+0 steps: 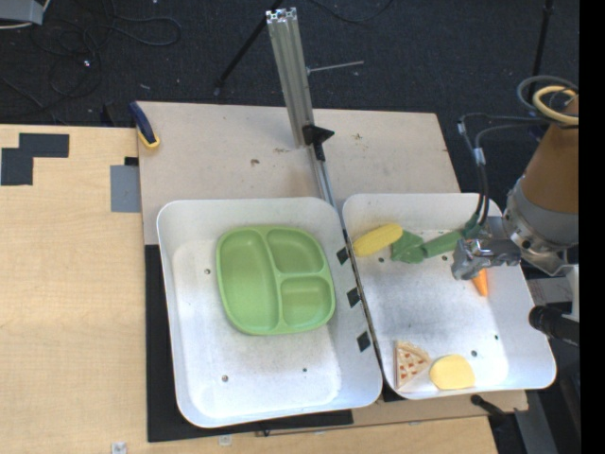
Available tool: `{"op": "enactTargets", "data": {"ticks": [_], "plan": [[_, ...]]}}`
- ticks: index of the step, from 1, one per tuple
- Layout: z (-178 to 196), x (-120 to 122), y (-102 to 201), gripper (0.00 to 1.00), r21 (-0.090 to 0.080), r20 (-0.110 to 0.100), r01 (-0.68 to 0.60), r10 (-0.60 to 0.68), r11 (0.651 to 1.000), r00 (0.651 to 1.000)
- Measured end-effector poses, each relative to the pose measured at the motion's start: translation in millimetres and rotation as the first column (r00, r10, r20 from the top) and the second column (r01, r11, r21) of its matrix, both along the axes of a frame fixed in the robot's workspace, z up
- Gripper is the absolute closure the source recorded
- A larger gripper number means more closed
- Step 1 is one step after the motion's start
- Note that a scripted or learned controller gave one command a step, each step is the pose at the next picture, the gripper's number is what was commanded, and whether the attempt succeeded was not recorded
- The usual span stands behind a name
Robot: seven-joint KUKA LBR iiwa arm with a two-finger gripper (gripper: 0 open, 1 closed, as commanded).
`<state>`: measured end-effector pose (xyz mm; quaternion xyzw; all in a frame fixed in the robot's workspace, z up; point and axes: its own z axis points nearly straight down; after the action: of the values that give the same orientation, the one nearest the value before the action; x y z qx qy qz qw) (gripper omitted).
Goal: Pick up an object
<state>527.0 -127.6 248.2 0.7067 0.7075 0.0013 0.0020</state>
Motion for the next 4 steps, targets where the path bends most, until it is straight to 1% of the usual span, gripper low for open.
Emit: {"op": "enactTargets", "data": {"ticks": [1,2,3,4], "plan": [[8.4,0.2,-0.6,1.00,0.001,-0.006,0.000,0.000,1.000,1.000],[1.5,-11.7,55.7,1.00,0.004,-0.009,-0.003,0.003,1.000,1.000],[7.1,-11.2,108.2,1.00,0.003,-0.007,-0.005,0.005,1.000,1.000],[-8.0,-10.1,154.5,1.00,0.003,-0.011,-0.003,0.004,1.000,1.000]]}}
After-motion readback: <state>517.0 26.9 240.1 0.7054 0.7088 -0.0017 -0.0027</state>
